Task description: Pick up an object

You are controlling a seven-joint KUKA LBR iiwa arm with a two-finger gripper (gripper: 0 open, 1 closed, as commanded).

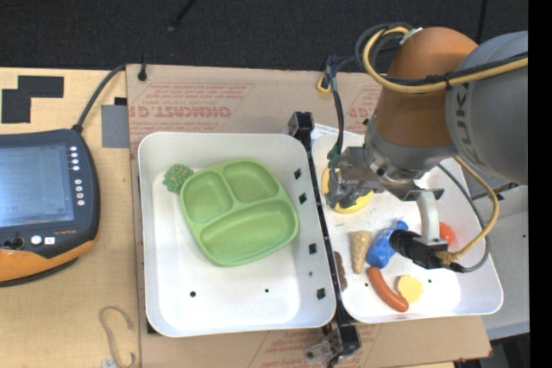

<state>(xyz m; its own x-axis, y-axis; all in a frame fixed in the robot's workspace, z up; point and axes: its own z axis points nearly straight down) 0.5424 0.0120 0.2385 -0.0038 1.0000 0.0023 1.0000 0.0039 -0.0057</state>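
The gripper reaches down into the right bin, at its far-left part, directly over a yellow round object — whether the fingers are apart or together cannot be told. Nearer lie a tan cone, a blue toy, a red sausage and a yellow piece. The left bin holds a green divided plate.

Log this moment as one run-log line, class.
arm: over right bin | gripper: low over yellow item | grasp: unconfirmed | left bin: green tray
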